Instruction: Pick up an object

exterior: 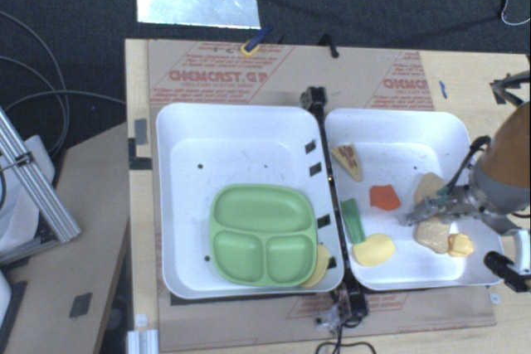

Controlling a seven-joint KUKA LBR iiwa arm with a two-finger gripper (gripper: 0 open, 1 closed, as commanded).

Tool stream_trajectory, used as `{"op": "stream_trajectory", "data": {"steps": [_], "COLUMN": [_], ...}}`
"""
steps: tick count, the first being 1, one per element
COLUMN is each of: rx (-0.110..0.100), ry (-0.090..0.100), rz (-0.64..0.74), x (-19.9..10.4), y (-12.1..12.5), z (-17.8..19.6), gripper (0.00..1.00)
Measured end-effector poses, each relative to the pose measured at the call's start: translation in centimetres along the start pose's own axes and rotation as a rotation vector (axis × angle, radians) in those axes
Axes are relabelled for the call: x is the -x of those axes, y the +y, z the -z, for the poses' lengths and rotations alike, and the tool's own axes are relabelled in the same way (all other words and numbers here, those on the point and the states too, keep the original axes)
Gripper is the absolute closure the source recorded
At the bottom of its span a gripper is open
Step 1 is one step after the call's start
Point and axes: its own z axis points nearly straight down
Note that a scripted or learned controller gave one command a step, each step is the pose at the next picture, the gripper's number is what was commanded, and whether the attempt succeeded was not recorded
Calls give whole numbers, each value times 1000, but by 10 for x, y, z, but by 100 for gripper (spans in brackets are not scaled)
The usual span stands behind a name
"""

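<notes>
The right bin [390, 118] holds several toy foods: a pizza slice [348, 161], a red-orange piece [384, 197], a green stick [353, 220], a yellow lemon-like piece [373, 249], a tan lump [432, 237] with a small yellow piece [460, 244] beside it, and another tan piece [428, 183]. My gripper [425, 214] reaches in from the right and is low in the bin, between the two tan pieces and just above the lower one. The dark gripper blurs into the objects around it, so whether anything is held cannot be made out.
The left bin [241, 118] carries a green divided plate [264, 235], with a yellow object [321, 265] tucked at its lower right edge. A dark divider [328, 178] separates the bins. The arm's orange band [508, 157] is over the right bin's right wall.
</notes>
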Motion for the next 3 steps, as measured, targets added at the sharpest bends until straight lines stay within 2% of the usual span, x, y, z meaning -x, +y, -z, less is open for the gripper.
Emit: {"op": "stream_trajectory", "data": {"steps": [1,2,3], "rx": [3,0,0], "ry": [-4,2,-1], "rz": [-2,7,7], "x": [2,-1,0], "y": [-20,48,46], "z": [82,-5,9], "gripper": [0,0,100]}}
